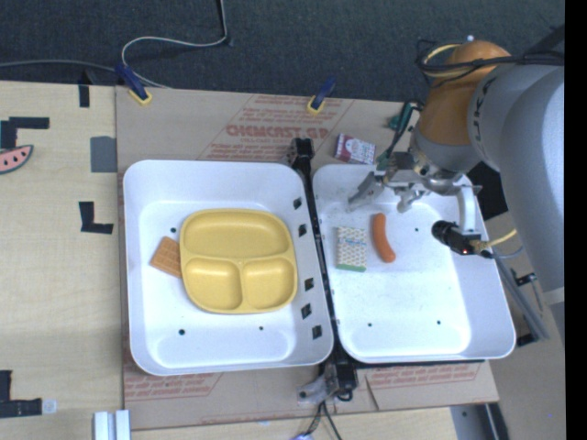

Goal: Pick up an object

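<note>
In the right bin (459, 328) an orange sausage-shaped piece (382, 237) lies near the back, with a small speckled green-and-white sponge (351, 247) just to its left. My gripper (382, 199) hovers over the bin's back part, directly above the sausage's upper end. Its two fingers are spread apart, so it is open with nothing between them. A yellow divided plate (240, 258) rests in the left bin (156, 337), and a brown waffle-like square (167, 257) is tucked against the plate's left edge.
A small red-and-white packet (354, 148) lies on the cardboard behind the right bin. The black divider with clips (310, 246) runs between the bins. Yellow clamps (321, 99) and a cable sit at the bench's back edge. The arm's bulk (514, 145) overhangs the right bin's back right.
</note>
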You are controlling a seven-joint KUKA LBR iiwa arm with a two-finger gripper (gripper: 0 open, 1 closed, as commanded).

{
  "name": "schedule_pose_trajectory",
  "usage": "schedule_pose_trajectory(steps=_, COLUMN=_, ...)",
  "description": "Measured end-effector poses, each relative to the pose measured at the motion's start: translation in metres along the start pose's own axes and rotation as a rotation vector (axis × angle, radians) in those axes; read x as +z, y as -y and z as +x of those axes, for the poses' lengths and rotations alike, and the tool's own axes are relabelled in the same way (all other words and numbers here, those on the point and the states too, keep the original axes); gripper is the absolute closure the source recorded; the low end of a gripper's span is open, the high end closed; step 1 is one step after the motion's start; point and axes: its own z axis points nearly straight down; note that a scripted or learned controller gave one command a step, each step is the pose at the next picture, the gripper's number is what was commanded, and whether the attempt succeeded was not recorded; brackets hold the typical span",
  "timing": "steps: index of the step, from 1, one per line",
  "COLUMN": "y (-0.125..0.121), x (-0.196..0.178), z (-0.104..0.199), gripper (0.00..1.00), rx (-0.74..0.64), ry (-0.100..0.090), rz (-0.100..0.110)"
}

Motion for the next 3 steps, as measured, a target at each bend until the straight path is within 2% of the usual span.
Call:
schedule_pose_trajectory(steps=1, y=0.016, x=0.047, z=0.016, gripper=0.0, rx=0.001, ry=0.001, rz=-0.003)
schedule_pose_trajectory(steps=2, y=0.016, x=0.037, z=0.016, gripper=1.0, rx=0.002, ry=0.002, rz=-0.003)
schedule_pose_trajectory(steps=3, y=0.016, x=0.028, z=0.016, gripper=1.0, rx=0.001, ry=0.001, rz=-0.002)
